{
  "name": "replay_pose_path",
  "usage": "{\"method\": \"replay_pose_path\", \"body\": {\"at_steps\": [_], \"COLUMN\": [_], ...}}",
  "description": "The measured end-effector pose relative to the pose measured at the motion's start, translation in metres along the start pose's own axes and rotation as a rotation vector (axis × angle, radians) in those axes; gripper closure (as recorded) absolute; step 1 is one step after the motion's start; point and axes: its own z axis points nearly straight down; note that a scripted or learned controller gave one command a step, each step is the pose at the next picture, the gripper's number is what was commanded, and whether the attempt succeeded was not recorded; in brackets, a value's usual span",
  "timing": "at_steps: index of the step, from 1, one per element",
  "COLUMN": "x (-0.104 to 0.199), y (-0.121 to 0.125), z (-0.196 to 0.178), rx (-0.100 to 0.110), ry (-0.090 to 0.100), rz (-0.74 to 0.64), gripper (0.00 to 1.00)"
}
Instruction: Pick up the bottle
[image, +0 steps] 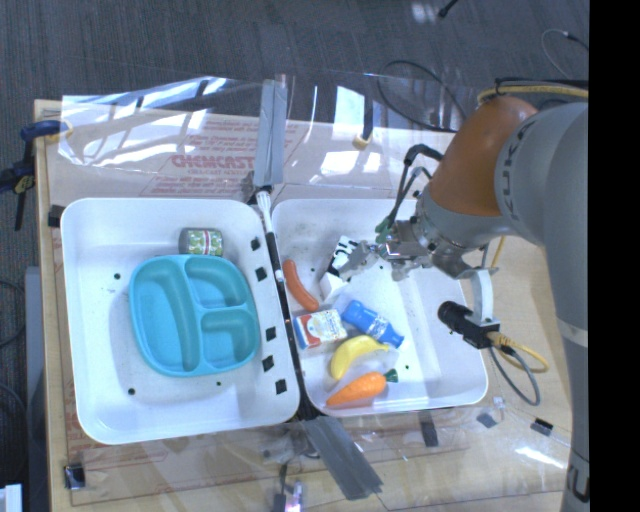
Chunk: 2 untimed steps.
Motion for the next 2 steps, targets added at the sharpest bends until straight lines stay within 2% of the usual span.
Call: {"method": "replay_pose_path", "body": {"at_steps": [1, 2], "x": [-0.023, -0.022], "y": [-0.014, -0.012], "z": [0.093, 0.082], "rx": [-0.016, -0.016], "ry": [-0.002, -0.001], "rz": [-0.094, -0.101], "gripper": [0.00, 1.00]}}
